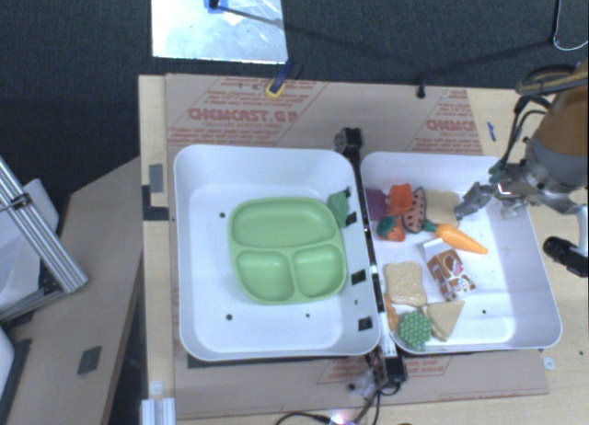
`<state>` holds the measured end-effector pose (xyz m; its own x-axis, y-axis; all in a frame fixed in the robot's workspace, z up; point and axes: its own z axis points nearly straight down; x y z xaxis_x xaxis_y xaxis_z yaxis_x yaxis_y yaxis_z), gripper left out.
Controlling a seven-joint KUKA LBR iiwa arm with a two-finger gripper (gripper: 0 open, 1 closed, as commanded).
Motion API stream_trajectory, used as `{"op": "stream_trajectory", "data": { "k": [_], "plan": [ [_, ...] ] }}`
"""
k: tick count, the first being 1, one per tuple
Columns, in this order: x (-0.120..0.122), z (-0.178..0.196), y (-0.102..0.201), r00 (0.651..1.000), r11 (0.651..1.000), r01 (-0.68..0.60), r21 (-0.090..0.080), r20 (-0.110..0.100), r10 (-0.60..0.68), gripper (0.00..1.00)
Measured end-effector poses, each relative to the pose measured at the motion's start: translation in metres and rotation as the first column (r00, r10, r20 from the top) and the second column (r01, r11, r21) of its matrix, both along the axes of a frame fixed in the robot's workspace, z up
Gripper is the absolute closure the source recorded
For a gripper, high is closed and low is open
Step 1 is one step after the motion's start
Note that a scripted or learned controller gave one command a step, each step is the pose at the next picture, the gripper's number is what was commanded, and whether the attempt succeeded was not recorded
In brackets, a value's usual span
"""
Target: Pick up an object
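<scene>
Green tray (281,250): sits in the left bin (198,322); leave it.
Toy food: clustered in the right bin (525,313); you pick the carrot (459,238), lying clear.
Claw (474,202): at the carrot's one o'clock, spread open, grasping nothing; lower it straight.

Two white bins (212,340) — one green divided plate (283,248), one carrot (460,238), one watermelon slice (414,211), one strawberry (391,228), two bread slices (405,282).
</scene>
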<state>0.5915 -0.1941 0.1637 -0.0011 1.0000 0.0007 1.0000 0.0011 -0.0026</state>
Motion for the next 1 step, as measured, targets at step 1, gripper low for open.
{"op": "stream_trajectory", "data": {
  "k": [1],
  "plan": [
    [0.0012,-0.0437,0.0066,1.000,1.000,-0.003,0.000,0.001,0.003,0.00]
  ]
}}
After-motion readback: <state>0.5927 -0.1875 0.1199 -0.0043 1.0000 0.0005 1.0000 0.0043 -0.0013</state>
